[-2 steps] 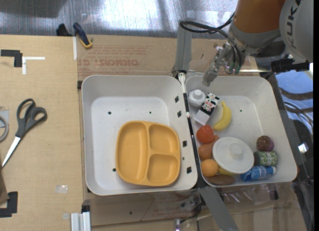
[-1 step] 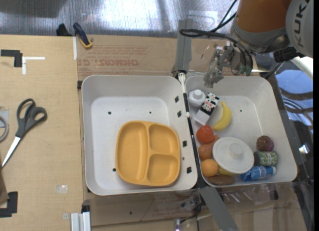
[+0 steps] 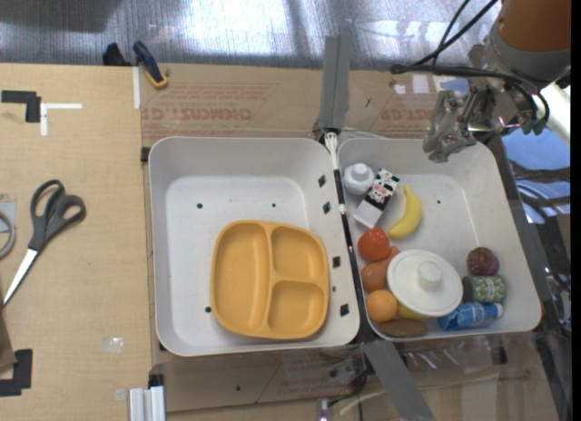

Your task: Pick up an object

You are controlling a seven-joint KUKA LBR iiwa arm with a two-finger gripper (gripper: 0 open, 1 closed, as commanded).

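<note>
Hovering over the far right corner of the right bin (image 3: 508, 192), the gripper (image 3: 447, 142) carries nothing visible; whether it is released or clenched, I cannot tell. A banana (image 3: 408, 212), lidded bowl (image 3: 424, 281) and tomato (image 3: 373, 245) lie below. The left bin (image 3: 172, 229) holds a yellow tray (image 3: 270, 279).

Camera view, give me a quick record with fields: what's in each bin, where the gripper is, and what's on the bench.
left bin: yellow tray with three compartments
right bin: banana, white lid, tomato, orange, blue bottle, cow toy, other small items
gripper: above the right bin's far edge, nothing seen between its fingers
bench: scissors at left
</note>
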